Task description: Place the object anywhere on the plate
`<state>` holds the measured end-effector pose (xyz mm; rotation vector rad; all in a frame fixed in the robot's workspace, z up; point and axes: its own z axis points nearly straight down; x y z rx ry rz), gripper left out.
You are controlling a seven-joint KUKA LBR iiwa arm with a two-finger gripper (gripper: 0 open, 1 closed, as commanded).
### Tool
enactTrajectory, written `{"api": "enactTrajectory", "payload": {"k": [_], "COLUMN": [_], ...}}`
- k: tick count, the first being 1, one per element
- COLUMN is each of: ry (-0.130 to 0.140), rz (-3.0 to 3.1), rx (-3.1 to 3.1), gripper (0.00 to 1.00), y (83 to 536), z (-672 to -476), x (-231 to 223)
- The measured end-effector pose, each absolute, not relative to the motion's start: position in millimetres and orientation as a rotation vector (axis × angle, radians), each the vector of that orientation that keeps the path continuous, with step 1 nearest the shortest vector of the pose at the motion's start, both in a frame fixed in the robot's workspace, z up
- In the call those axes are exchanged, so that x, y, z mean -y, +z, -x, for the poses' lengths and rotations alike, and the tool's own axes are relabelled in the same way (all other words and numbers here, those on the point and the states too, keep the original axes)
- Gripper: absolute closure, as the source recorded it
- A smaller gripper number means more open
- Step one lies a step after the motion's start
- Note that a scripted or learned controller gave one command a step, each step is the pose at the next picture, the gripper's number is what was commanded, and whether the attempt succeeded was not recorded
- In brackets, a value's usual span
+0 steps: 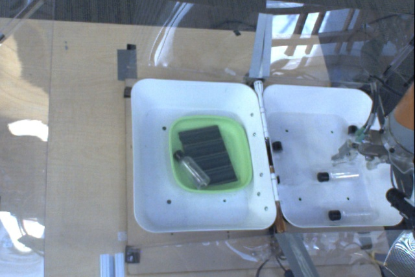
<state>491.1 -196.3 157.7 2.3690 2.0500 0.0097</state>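
From my station I see the bench (78, 139) carrying two shallow white bins side by side. In the left bin (149, 204) sits a green plate (243, 146), and on it lies a dark ribbed block (211, 152) with a clear vial (192, 169) resting across its near left corner, its dark cap toward the plate's left rim. The right bin (305, 107) holds three more vials: one small one with a dark cap just beside the divider on the left (277, 146), one lying flat in the middle of the bin floor with its dark cap pointing left (337, 176), and one near the bin's near edge (347, 214). The arm (402, 120) comes in from the right edge, and its jaws (353, 149) hover low over the right side of that bin, metal parts spread toward the left. The middle vial lies just near of the jaws, apart from them and not between them. I cannot tell from this angle whether the jaws are open or closed; I see nothing gripped in them.
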Motion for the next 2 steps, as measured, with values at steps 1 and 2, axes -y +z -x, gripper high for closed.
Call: {"api": "enactTrajectory", "payload": {"k": [1,2], "ry": [0.015,0.021], "rz": [-2.365,-2.357], "rx": [-2.049,-2.044], "gripper": [0.00,1.00], "y": [124.5,136.6], "z": [-491.5,-494.6], "x": [134.7,136.1]}}
